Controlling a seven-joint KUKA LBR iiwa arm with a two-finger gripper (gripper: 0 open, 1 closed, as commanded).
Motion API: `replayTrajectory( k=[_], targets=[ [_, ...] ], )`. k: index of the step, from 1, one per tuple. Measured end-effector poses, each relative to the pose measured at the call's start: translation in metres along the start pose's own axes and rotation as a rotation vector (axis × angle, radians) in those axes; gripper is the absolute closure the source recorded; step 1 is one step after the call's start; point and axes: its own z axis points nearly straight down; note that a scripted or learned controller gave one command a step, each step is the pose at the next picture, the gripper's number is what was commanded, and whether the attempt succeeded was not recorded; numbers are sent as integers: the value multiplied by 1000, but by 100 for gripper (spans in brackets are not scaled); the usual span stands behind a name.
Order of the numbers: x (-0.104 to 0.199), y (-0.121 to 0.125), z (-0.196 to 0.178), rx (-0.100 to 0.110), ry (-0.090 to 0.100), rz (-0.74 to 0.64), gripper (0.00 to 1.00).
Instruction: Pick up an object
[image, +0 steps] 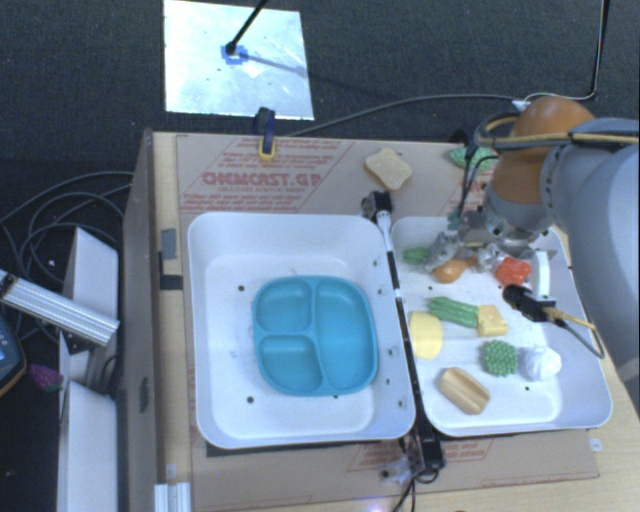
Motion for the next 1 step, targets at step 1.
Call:
replayTrajectory(
  k=[1],
  targets=[
    [-1,-2,-9,10,1,0,100]
  ],
)
